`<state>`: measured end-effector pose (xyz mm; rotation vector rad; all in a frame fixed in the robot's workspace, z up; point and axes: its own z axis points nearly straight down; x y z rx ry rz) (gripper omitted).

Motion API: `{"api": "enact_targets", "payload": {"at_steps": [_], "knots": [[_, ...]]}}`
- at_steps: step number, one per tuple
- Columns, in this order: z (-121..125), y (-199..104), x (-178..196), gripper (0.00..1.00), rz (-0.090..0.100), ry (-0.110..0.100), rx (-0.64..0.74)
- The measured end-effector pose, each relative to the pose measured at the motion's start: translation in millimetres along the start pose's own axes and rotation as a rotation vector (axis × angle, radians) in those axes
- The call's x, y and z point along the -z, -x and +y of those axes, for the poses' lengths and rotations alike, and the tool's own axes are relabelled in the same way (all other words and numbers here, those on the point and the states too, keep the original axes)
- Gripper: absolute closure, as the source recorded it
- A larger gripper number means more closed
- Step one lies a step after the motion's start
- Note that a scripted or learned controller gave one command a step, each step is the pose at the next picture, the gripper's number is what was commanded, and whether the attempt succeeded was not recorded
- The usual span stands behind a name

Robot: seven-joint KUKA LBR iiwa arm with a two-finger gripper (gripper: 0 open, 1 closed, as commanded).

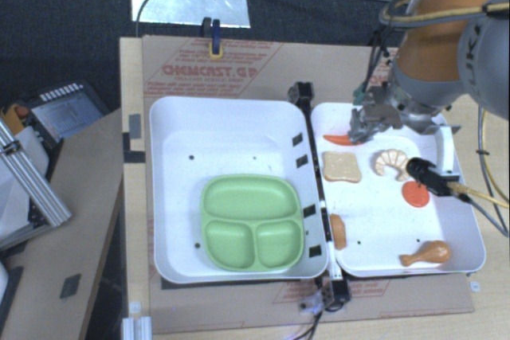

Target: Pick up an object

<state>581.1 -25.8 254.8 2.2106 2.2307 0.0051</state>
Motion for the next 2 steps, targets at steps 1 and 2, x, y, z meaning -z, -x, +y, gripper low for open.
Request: {"api": "enact_targets", "payload": {"at_steps": [1, 2], "knots": [[6.9, -53.3, 3.2, 1.0, 0.001, 0.0, 0.001], [3.5, -97.2, -6.9, 1.0, 0.001, -0.003, 0.0]]}}
